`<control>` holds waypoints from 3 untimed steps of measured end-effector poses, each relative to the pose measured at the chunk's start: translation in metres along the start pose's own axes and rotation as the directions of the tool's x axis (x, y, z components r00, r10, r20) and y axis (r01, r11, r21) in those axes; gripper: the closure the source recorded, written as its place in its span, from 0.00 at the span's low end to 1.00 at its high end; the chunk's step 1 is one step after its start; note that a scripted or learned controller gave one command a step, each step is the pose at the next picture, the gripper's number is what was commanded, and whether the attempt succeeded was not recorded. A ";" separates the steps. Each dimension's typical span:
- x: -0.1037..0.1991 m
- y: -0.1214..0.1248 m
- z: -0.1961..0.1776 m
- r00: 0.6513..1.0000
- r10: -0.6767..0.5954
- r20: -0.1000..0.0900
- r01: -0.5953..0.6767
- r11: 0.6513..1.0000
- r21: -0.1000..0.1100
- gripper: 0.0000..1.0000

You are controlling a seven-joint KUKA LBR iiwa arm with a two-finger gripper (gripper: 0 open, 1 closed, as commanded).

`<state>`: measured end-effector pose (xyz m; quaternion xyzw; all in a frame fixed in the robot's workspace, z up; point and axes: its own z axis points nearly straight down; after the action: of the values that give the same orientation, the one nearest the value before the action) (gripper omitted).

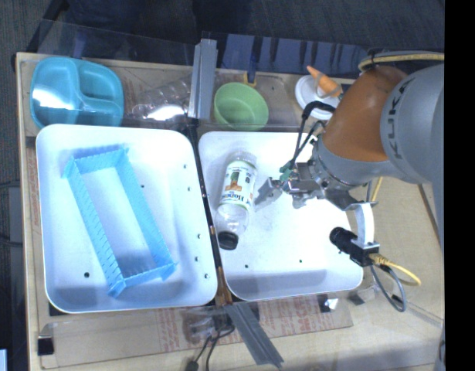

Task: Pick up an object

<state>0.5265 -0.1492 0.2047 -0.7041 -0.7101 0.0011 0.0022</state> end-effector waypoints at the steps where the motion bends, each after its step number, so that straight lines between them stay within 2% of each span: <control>1: 0.002 0.074 0.058 0.991 0.137 0.001 -0.137 0.991 -0.001 0.00; 2: -0.005 0.072 0.112 1.000 0.023 0.001 -0.023 1.000 -0.004 0.00; 3: -0.004 0.072 0.102 1.000 0.020 0.001 -0.020 1.000 -0.002 1.00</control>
<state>0.5984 -0.1526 0.1024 -0.7111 -0.7031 0.0005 0.0012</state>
